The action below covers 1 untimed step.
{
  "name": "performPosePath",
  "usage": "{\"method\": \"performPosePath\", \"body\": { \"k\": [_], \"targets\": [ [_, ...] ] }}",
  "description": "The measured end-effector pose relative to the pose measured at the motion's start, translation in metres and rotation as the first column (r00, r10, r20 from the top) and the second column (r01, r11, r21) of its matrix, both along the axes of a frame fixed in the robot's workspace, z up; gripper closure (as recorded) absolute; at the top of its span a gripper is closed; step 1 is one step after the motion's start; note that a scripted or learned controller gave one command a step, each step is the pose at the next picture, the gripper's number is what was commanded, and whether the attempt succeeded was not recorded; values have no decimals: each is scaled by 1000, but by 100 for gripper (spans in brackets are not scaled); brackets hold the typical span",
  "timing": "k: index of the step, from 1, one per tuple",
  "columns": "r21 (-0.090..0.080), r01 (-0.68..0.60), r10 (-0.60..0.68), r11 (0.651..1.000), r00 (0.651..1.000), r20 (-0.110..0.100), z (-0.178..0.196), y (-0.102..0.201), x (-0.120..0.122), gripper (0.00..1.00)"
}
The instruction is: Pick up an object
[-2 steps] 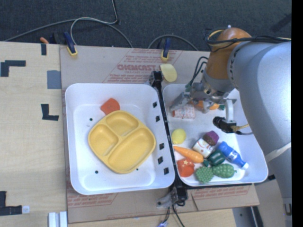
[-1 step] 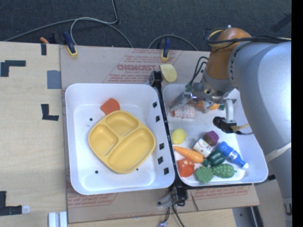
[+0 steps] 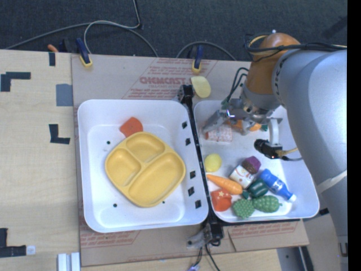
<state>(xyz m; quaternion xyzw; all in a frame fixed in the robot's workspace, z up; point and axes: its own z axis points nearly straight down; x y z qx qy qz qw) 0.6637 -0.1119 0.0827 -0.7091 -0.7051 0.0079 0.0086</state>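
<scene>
My gripper (image 3: 219,123) hangs low over the back left part of the right bin (image 3: 307,199), below the orange wrist band. Right under it, touching or nearly so, lies a small white box with red print (image 3: 220,135). Whether the box is held cannot be made out. Further forward in that bin are a yellow ball (image 3: 212,162), an orange carrot (image 3: 224,183), a red piece (image 3: 221,200), a white jar with a purple lid (image 3: 245,171), a blue bottle (image 3: 276,185) and green vegetables (image 3: 254,206). A small orange item (image 3: 254,127) peeks out beneath the wrist.
The left bin (image 3: 90,151) holds a yellow divided plate (image 3: 145,167) and a flat orange piece (image 3: 131,126). A pale yellow object (image 3: 201,86) lies on the cardboard behind the bins. The grey arm covers the right bin's back right corner. Cables run behind the bench.
</scene>
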Motion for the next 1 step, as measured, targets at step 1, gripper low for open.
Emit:
{"method": "performPosePath", "body": {
  "k": [1],
  "targets": [
    [7,-2,2,1000,1000,-2,0,-10,0,0]
  ]
}}
